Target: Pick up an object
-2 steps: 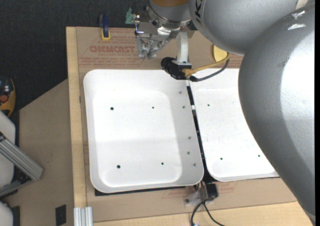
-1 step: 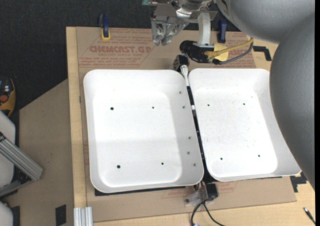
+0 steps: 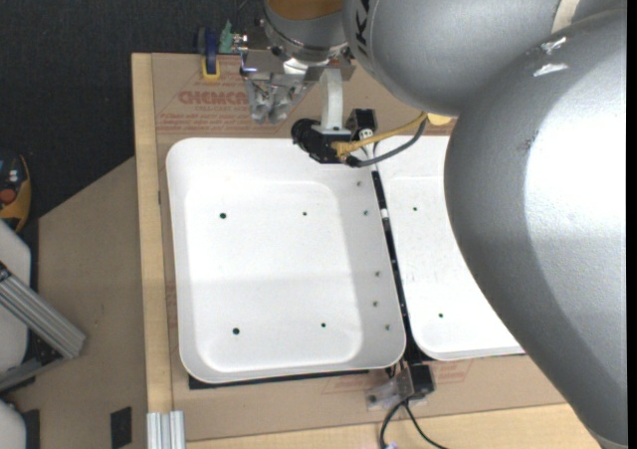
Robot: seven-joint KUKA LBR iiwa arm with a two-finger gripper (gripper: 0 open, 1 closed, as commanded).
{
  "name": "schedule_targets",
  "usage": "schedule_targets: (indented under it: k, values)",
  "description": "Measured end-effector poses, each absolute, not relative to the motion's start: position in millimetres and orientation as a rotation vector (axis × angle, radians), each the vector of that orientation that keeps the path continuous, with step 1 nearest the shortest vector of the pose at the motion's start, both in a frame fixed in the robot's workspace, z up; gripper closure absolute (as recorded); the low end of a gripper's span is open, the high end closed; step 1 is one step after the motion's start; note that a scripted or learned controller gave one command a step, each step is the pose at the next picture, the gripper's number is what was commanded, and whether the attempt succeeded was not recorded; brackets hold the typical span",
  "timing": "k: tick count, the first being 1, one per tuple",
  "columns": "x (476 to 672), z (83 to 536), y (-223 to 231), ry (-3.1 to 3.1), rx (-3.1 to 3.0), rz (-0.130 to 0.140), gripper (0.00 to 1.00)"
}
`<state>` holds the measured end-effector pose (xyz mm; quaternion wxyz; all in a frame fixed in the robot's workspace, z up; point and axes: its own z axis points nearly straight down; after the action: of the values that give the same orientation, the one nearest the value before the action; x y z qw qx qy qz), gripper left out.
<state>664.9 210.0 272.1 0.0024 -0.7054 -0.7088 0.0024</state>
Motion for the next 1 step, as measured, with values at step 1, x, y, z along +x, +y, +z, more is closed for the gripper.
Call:
schedule_targets:
  k: [1]
  values:
    - [667.3, 315.4, 162.9, -2.220, -2.229, -0.007, 1.00]
